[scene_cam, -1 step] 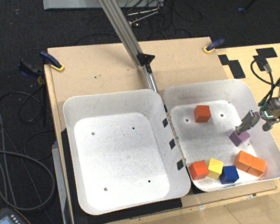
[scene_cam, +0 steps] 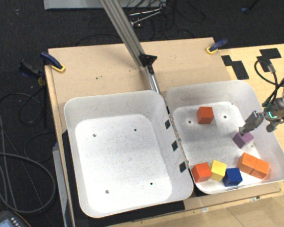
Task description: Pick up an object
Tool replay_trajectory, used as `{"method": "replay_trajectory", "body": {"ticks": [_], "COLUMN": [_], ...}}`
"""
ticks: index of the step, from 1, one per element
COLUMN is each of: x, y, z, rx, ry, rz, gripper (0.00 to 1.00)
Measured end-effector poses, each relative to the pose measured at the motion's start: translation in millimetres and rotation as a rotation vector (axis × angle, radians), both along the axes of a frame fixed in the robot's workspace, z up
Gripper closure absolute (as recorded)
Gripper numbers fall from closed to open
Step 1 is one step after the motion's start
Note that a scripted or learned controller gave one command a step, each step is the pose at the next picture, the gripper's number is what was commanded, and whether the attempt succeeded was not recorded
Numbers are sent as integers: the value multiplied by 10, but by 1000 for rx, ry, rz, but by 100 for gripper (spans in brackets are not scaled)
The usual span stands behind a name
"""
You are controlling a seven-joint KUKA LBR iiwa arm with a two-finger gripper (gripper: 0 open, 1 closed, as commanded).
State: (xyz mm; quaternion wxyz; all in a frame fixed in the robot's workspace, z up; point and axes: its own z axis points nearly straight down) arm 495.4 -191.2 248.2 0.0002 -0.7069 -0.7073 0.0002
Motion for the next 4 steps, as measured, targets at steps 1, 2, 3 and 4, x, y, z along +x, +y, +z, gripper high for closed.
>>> {"method": "replay_trajectory", "body": {"ticks": [1,2,3,4], "x": [-51,-45,-44,-31], "y": [-71,-51,-50,-50], "z": [-596,-1030,-1548,-1425], "rx": [1,2,-1,-1], "ry": [5,4,0,-4], "rz": [-3,-1,-2,-1], "gripper": [0,0,0,100]}}
